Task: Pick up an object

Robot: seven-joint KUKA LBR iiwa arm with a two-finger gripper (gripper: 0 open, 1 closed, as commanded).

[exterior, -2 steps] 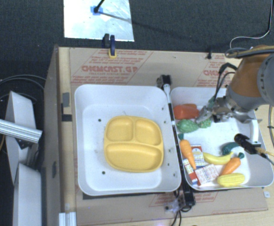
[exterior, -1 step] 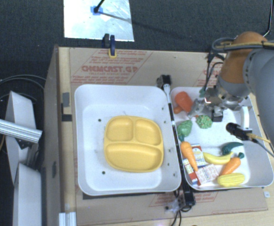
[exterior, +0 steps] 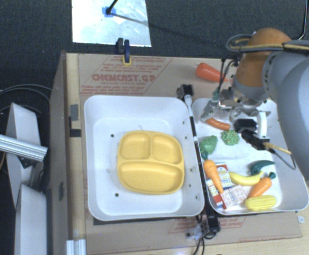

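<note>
**End effector over the back of the right bin, small carrot just below-left**

The end effector (exterior: 238, 116) hangs low over the far part of the right bin (exterior: 298, 195), and from this slanted view I cannot tell how it is set or whether it has hold of anything.

Nearest the camera in that bin lie a corn cob (exterior: 260, 202), a carton (exterior: 224, 187), a banana (exterior: 245, 178) and two carrots (exterior: 213, 173). Farther back sit two broccoli pieces (exterior: 230, 137).

The likely target, judging by closeness, is the small carrot (exterior: 217, 124): it lies just beside the end effector, toward the left bin (exterior: 99, 195), its long axis running roughly left to right. Beyond the bin, another carrot (exterior: 208, 72) rests on the tabletop (exterior: 144, 73).
</note>
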